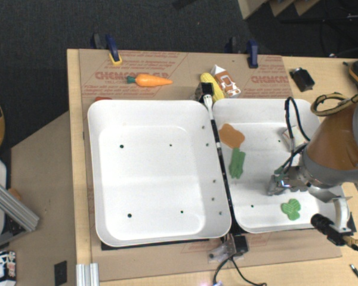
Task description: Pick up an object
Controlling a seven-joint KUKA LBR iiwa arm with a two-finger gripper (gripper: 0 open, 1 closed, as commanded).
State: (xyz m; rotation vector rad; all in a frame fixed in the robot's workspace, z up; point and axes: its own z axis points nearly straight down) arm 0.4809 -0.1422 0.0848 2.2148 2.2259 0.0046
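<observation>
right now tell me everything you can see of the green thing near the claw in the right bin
The small green object is a lumpy, bright green piece that looks like toy plastic, perhaps broccoli. It lies flat on the floor of the right bin, near the bin's front right corner. The claw sits just up and left of it, apart from it. Nothing visibly touches it except the bin floor.

The right bin (250,109) holds three objects: an orange piece (231,136), flat, near the upper left wall; a green block (237,164), elongated and roughly upright, just below the orange piece; a green lumpy piece (291,209), near the lower right corner, well apart.
</observation>
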